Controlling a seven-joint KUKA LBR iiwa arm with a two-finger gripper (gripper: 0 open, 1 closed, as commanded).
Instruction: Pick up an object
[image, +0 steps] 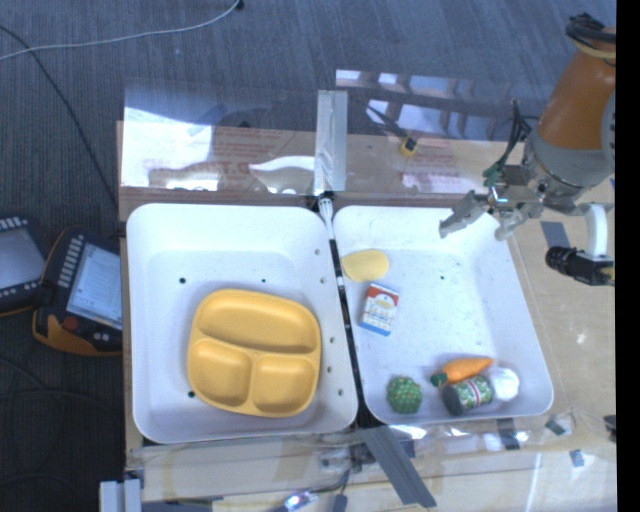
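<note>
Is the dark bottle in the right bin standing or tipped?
Tipped. The bottle lies on its side near the right bin's front edge, white cap toward the right, with the carrot against it.

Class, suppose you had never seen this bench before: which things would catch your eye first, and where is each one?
First the big yellow divided tray, lying in the left bin. Next the grey arm with its orange band, entering at upper right, its gripper above the right bin's far edge. Then the small items there: a carrot, a green broccoli-like piece and a little carton.
</note>
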